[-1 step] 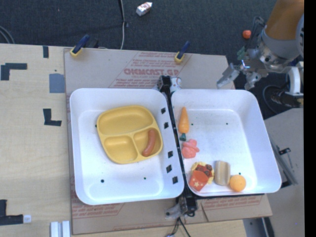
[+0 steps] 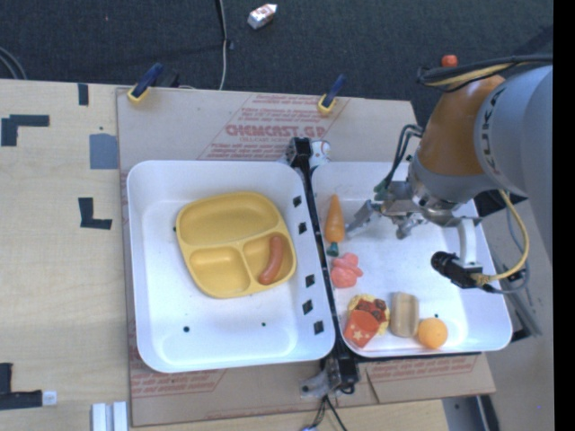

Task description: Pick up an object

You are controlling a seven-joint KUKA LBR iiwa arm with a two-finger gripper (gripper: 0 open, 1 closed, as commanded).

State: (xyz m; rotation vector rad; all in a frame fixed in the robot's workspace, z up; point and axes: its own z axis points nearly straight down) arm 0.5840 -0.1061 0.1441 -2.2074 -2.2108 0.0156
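The gripper (image 2: 384, 220) hangs over the right bin (image 2: 485, 330), fingers spread wide, holding nothing. The toy carrot (image 2: 334, 218) lies just at its 9 o'clock, against the bin's left wall.

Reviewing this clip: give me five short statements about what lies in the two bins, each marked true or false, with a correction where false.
1. A sausage lies in a compartment of the yellow tray. True.
2. The yellow tray sits in the right bin. False: it sits in the left bin.
3. The carrot lies in the right bin, close to the divider between the bins. True.
4. The orange ball rests on the yellow tray. False: it lies in the right bin, near its front right corner.
5. The gripper hangs above the left bin. False: it is over the right bin, right of the carrot.
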